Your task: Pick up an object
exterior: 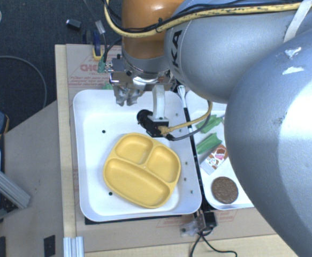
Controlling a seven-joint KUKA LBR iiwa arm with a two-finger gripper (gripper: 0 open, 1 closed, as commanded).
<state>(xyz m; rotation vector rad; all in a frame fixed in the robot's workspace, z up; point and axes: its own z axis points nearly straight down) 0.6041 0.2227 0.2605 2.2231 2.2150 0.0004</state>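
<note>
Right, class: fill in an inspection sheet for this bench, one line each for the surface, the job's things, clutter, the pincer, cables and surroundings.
Surface: two white bins side by side, left bin, right bin, on a cardboard-topped bench.
Job's things: yellow divided plate in the left bin; green packets, a red-and-white packet and a brown disc in the right bin.
Clutter: nothing seen.
Pincer: pincer over the left bin's far edge, holding nothing visible.
Cables: yellow cable around the wrist; black cable along the bins' divide.
Surroundings: dark floor with thin wires.
</note>
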